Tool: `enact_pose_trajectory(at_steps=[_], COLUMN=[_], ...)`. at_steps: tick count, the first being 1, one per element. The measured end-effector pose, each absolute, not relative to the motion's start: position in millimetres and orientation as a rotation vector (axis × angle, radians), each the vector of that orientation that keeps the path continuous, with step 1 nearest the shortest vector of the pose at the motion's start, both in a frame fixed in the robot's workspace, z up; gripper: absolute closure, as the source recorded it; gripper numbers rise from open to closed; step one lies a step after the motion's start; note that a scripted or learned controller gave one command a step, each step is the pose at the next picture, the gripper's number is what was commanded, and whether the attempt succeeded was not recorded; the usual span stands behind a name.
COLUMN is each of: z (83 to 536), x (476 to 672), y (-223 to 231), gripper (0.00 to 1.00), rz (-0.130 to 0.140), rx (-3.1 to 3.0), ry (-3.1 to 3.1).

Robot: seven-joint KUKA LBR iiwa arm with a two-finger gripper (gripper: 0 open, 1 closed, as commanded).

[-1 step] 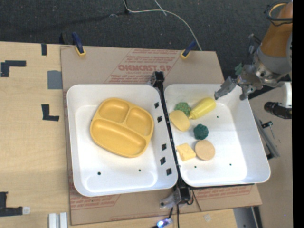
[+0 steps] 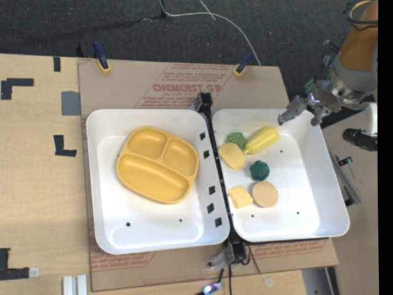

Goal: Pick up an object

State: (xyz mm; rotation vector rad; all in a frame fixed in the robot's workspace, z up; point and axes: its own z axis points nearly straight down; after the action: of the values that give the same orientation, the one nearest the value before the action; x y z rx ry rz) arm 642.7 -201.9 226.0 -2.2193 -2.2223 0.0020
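The surface [image 2: 37, 183] is pale wood, and a sheet of cardboard [image 2: 184, 85] lies on it under both bins. The left bin [image 2: 101, 226], well to the left of the gripper, holds a yellow divided plate [image 2: 158, 165]. The right bin [image 2: 322, 214] sits just below and left of the gripper [image 2: 299, 107], which hangs at the bin's upper right corner; whether it is wide or narrow cannot be told. In that bin, down and left of the gripper, lie a yellow cylinder [image 2: 263, 138], a pale yellow rounded piece [image 2: 233, 156], a tan disc [image 2: 265, 195], a pale yellow block [image 2: 240, 196], a dark green ball [image 2: 260, 170] and a green broccoli-like piece [image 2: 236, 140].
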Motion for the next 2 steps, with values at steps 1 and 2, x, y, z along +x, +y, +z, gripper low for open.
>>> enact_pose_trajectory(at_steps=[1,2], z=[163,110], x=[641.3,651.9], y=[-207,-202], gripper=[0.0,0.0], rz=[0.008,-0.004], rx=[-2.217,-2.22], ry=[-2.219,-2.224])
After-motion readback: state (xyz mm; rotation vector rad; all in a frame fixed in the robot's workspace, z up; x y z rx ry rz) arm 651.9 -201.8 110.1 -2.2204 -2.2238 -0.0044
